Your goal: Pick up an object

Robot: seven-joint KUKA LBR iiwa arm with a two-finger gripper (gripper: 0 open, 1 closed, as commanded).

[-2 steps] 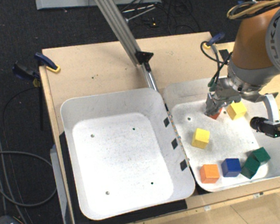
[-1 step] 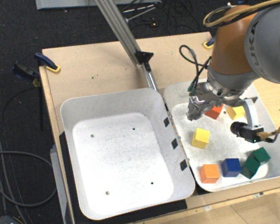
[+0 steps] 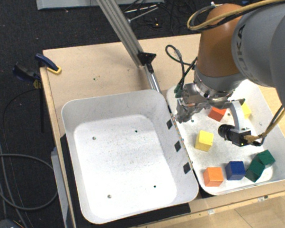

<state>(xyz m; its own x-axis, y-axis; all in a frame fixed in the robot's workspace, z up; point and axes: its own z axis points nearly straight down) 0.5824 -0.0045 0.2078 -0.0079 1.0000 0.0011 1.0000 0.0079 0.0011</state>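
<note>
Pincer [image 3: 189, 110] state we could not tell; it hung over the right white bin [image 3: 284, 161], beside the small yellow cube [image 3: 204, 140]; we advised centring before descent.

blocks [image 3: 224, 170] in right bin [image 3: 284, 161], left bin [image 3: 86, 162] beside

Grey arm with orange band [image 3: 217, 45] reaching over the right white bin [image 3: 284, 161], pincer [image 3: 187, 110] low near its left wall, yellow cube [image 3: 204, 140], orange cube [image 3: 213, 176], blue cube [image 3: 235, 169], green blocks [image 3: 260, 165] inside, left white bin [image 3: 121, 151] beside it on the wooden bench [image 3: 92, 70].
</note>
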